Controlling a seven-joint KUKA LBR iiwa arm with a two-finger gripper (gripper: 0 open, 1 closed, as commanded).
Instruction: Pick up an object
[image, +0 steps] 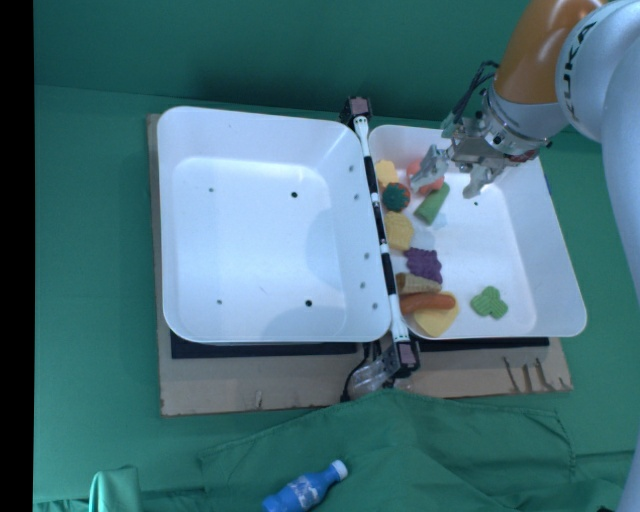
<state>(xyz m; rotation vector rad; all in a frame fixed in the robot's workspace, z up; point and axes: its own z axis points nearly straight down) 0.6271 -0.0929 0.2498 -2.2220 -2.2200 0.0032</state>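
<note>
surface: green cloth, cardboard under white bins | jaws: spread, nothing held

**Toy food pieces in the right bin**

The pieces cluster along the right bin's left wall. Farthest back lies a yellow piece, with a dark green and red round piece just beside it. A green cylinder lies tilted near an orange-red piece. Further forward come a yellow waffled disc, purple grapes, an orange sausage across a yellow wedge, and, set apart, a green leafy piece.
</note>
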